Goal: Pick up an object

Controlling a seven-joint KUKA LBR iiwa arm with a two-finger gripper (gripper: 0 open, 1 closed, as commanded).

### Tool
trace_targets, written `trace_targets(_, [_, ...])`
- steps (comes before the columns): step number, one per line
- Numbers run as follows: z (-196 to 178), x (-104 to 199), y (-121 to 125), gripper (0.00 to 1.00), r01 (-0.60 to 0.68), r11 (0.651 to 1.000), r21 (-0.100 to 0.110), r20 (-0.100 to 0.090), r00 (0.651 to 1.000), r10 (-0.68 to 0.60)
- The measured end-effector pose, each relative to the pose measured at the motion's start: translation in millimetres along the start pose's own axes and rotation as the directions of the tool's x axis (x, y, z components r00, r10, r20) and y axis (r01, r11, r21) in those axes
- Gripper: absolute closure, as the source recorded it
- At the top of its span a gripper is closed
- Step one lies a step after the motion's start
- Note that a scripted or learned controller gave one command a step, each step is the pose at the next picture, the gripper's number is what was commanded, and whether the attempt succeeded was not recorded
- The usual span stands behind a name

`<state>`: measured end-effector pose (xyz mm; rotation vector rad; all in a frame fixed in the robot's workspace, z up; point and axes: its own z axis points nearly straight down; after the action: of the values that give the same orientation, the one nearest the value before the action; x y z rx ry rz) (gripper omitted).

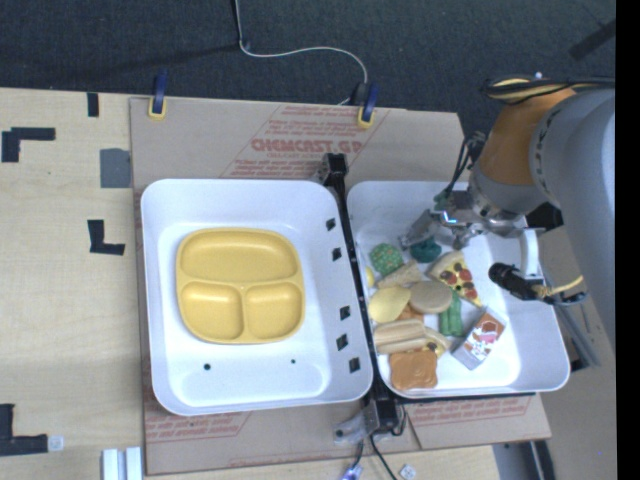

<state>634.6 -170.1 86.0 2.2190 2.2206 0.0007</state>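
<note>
The right bin (pixel 540 368) holds a pile of toy food. In it lie a green piece (pixel 385 259), a pizza slice (pixel 456 272), a tan round piece (pixel 432 296), a hot dog (pixel 402 335), an orange toast piece (pixel 413 369), a green pickle (pixel 455 317) and a small carton (pixel 479 340). My gripper (pixel 432 232) hangs low over the upper part of this bin, just above a teal piece (pixel 428 251). I see nothing lifted off the pile.
The left bin (pixel 170 368) carries a yellow divided plate (pixel 240 283). A black divider with clips (pixel 345 268) runs between the bins. The grey arm with its orange band (pixel 515 138) reaches in from the right. A black part (pixel 512 281) juts over the right bin's edge.
</note>
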Motion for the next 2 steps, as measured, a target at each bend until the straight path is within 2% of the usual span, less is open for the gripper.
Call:
trace_targets(1, [-10, 1, 1, 1.0, 0.001, 1.0, 0.0, 0.0, 1.0, -0.001])
trace_targets(2, [-57, 60, 2, 1.0, 0.004, 1.0, 0.002, -0.002, 1.0, -0.004])
